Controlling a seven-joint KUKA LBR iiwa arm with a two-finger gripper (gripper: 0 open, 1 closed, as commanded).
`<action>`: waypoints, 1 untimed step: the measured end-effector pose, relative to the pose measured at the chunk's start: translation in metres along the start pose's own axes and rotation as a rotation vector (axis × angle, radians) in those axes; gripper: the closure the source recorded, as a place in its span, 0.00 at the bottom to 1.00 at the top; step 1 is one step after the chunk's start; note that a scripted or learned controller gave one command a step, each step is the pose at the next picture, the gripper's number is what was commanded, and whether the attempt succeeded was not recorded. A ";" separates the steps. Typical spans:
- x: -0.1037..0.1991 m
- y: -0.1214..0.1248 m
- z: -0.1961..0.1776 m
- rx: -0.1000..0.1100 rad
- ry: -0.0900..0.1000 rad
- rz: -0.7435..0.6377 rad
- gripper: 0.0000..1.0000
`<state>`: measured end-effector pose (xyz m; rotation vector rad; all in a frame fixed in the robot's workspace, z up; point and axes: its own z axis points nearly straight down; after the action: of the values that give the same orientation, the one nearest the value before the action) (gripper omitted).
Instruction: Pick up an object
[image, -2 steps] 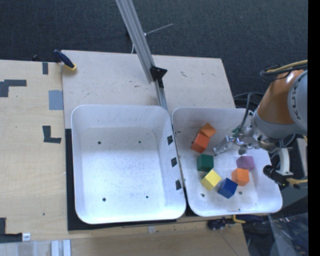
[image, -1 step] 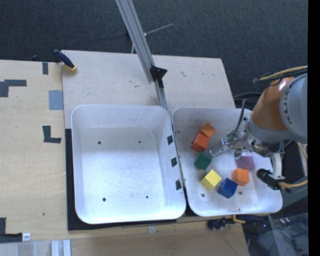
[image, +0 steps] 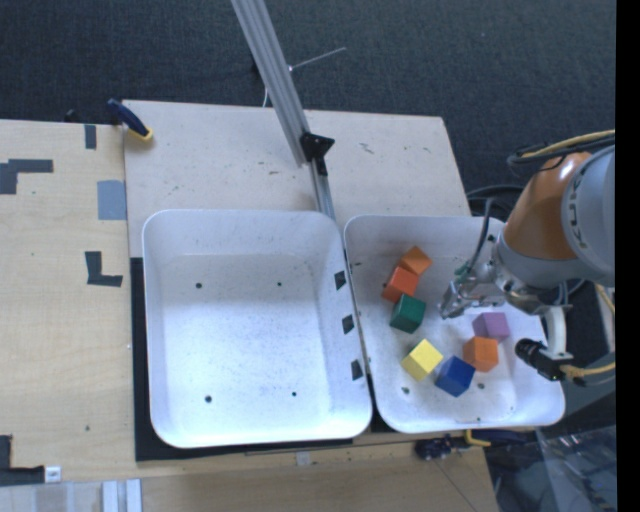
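Observation:
Several small blocks lie in the right bin (image: 520, 405): an orange block (image: 415, 262), a red-orange block (image: 400, 282), a green block (image: 407, 314), a yellow block (image: 424, 357), a blue block (image: 455, 376), a second orange block (image: 482, 352) and a purple block (image: 491, 325). My gripper (image: 461, 303) hangs low over the bin's middle. It is just left of the purple block and right of the green one. I see no block in its grasp.
The left bin (image: 160, 250) adjoins the right one. A slanted metal rail (image: 285, 90) runs down to the bins' shared wall. The arm's grey and orange body (image: 555, 225) and its cables cover the right bin's far right side.

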<state>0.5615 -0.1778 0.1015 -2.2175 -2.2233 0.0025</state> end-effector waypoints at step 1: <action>0.001 0.010 -0.057 -0.006 -0.001 0.001 1.00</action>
<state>0.5718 -0.1770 0.1587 -2.2223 -2.2263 -0.0029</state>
